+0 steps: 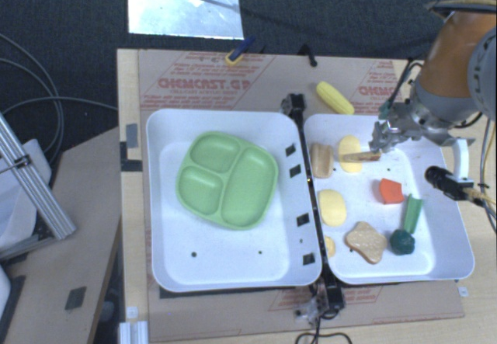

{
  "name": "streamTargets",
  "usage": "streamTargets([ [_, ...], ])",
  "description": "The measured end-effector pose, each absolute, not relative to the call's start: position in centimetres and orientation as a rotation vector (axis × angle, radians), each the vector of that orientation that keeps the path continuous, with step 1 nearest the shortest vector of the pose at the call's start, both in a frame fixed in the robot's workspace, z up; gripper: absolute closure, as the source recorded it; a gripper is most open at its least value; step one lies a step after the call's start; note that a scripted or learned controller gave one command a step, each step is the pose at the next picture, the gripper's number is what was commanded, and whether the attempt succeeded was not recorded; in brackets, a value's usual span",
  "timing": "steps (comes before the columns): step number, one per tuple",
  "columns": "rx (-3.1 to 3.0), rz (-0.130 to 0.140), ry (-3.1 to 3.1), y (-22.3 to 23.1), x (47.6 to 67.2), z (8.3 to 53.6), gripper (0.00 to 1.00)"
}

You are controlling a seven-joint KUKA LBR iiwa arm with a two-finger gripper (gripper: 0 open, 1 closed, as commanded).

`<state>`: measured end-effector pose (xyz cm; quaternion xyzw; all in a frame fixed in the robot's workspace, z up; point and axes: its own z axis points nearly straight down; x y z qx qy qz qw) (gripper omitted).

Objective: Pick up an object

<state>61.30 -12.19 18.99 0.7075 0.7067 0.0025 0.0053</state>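
Now: end effector [378, 145] low in right bin [450, 257], over pale yellow piece [351, 154]; a tan stick [361, 156] sits at its tip (gripped or merely touched, cannot tell); best lift straight, slowly; confirm stick rises too.

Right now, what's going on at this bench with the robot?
A grey arm reaches in over the right bin, its gripper low above a tan stick lying across a pale yellow piece. Toy foods lie around it: an orange block, a green vegetable, a bread slice. The left bin holds a green tray. Nothing looks lifted yet.
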Motion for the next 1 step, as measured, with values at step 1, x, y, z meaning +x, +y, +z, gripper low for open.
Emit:
streamTargets([
  [1, 2.221, -0.001, 2.224, -9.75, 59.14, 8.14, 1.0],
])
